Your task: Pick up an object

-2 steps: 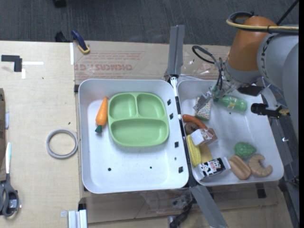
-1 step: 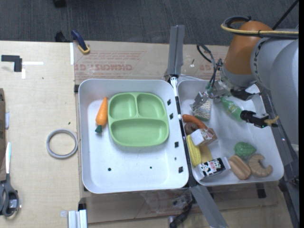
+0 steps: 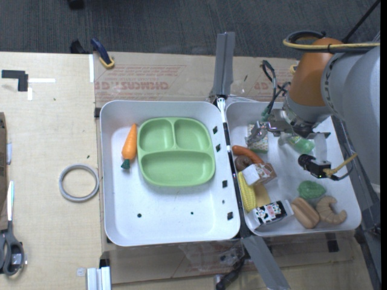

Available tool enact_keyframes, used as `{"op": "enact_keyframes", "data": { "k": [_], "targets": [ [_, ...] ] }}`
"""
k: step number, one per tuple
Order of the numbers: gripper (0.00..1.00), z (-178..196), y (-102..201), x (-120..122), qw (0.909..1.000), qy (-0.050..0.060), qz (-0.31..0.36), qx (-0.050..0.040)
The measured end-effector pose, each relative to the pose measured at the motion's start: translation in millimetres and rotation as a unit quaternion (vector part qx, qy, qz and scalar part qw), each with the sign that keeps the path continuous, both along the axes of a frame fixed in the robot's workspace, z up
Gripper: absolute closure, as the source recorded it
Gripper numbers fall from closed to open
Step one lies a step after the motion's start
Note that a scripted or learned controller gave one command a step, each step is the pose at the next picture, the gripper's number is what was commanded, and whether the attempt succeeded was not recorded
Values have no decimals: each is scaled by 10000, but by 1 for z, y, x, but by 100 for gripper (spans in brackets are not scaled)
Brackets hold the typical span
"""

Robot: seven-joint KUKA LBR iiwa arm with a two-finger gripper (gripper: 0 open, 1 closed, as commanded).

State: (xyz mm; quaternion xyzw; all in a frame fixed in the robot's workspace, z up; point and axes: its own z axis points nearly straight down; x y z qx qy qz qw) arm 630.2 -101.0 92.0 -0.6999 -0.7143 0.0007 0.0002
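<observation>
- Gripper (image 3: 261, 132) down in the right bin (image 3: 344, 189) at its far left corner, whether spread or pressed together I cannot tell
- Pale speckled object (image 3: 259, 142) sits right under it, touching or not is unclear
- Corn cob (image 3: 246, 191), milk carton (image 3: 269, 212) and bread roll (image 3: 305, 212) lie nearer the front
- Green divided plate (image 3: 176, 150) and carrot (image 3: 129, 142) rest in the left bin (image 3: 163, 219)
</observation>
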Motion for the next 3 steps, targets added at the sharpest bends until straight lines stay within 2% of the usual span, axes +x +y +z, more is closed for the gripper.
{"op": "enact_keyframes", "data": {
  "k": [1, 2, 3],
  "targets": [
    [0, 1, 8, 6, 9982, -10, 595, -5],
    [100, 10, 7, 6, 9982, -12, 592, -10],
    [100, 101, 7, 29, 9756, -15, 2194, -6]
  ]
}}
